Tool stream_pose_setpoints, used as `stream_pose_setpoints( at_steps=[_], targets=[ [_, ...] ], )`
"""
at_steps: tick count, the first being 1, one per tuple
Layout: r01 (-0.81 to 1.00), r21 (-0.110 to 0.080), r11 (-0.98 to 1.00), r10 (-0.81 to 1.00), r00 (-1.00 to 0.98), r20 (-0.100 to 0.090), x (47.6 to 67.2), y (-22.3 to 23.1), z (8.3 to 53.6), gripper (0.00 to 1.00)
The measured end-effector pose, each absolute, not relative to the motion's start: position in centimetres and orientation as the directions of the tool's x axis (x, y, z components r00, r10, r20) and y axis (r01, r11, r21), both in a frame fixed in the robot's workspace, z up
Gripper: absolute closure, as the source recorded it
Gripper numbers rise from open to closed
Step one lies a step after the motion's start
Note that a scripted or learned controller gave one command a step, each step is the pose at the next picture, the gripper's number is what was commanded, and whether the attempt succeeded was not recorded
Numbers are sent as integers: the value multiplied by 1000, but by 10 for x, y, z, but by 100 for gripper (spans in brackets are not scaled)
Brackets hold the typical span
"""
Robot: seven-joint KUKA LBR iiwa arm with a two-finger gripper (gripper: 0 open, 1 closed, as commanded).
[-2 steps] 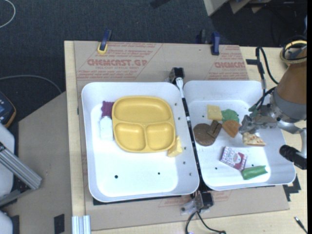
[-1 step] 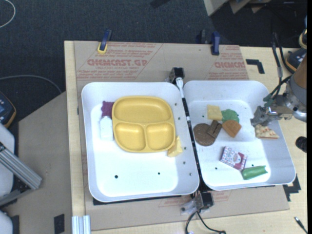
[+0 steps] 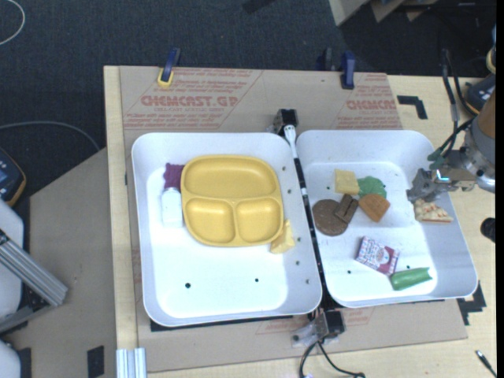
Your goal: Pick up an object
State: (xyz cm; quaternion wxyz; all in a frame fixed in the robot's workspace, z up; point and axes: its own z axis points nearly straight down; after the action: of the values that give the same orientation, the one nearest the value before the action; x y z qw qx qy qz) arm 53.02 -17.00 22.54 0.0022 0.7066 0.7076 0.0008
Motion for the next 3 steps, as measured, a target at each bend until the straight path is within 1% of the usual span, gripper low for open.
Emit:
stream_pose_setpoints(
  at_steps=[1, 2, 3],
  targets=[
    [1000, 5, 7, 1000, -7, 0, 543, -121, 235, 100],
    [1000, 4, 8, 1000, -8, 1, 564, -64, 239, 100],
    [1000, -1, 5, 1000, -5, 1, 578, -14, 221, 100]
  ],
)
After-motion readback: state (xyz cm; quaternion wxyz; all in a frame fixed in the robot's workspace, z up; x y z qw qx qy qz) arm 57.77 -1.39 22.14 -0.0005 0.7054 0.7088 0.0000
